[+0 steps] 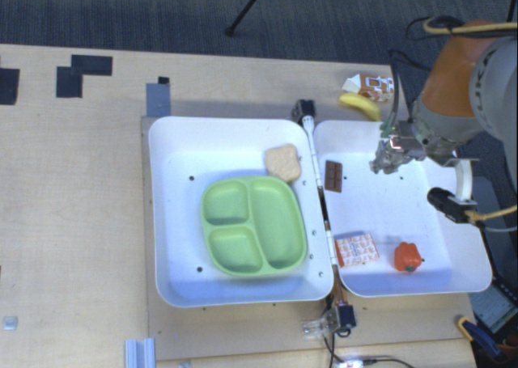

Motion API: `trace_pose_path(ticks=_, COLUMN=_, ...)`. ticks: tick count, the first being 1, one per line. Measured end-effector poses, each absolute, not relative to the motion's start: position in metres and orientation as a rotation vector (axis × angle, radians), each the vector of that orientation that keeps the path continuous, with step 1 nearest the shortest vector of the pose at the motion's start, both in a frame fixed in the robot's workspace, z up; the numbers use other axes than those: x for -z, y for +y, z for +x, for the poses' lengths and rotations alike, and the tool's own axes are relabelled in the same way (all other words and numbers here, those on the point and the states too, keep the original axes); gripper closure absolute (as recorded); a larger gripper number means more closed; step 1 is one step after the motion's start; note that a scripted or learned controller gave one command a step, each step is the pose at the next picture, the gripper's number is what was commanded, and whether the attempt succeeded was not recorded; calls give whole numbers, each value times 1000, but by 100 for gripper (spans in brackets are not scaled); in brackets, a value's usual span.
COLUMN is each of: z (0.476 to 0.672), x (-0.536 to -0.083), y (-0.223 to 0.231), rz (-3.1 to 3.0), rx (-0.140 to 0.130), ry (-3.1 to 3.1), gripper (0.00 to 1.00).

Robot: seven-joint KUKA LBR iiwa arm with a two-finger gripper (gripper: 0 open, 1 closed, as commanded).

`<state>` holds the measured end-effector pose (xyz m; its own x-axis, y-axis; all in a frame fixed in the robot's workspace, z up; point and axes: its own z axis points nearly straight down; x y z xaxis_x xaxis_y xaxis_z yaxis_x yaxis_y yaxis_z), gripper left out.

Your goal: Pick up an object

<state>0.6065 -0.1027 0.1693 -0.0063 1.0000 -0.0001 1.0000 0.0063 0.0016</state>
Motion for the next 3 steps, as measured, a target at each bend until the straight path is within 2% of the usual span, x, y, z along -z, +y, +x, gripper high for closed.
trace_pose_path(ticks=1, z=525, x=-176, y=-179, rz=2216, rx=0, ry=2223, gripper=100)
trace_pose_path(ticks=2, z=525, x=-264, y=-100, rz=2213, rx=-6, ry=2225, gripper=100)
trace_pose_path(ticks=3, z=503, x=-253, y=-33, rz=2214, rx=-3, ry=2227, gripper=100)
